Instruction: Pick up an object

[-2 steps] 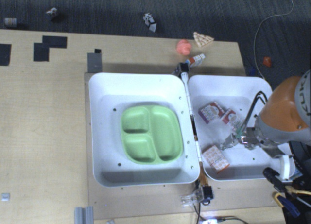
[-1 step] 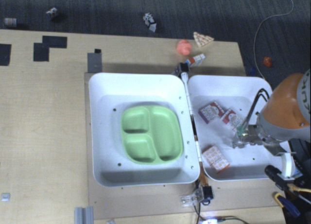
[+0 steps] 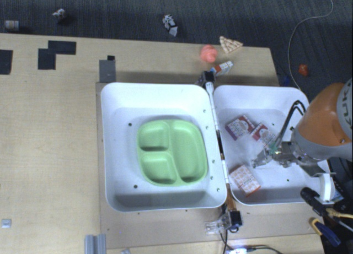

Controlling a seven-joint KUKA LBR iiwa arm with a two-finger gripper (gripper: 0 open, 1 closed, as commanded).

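In the right bin point(image 3: 276, 96) lie several small packets: a dark red one point(image 3: 239, 127) near the middle, a red and white one point(image 3: 262, 133) beside it, and a reddish packet point(image 3: 245, 179) at the front left. My gripper point(image 3: 265, 156) reaches in from the right and hangs low over the bin's middle, between the upper packets and the front one. Its tip looks pale and blurred, and I see nothing clearly held in it.
The left bin point(image 3: 118, 137) holds a green divided tray point(image 3: 171, 151). Behind the bins, on the bench, lie a pink ball point(image 3: 208, 54), a wedge-shaped toy point(image 3: 230, 44) and a small bottle point(image 3: 220, 69). A black cable point(image 3: 289, 116) arcs over the right bin.
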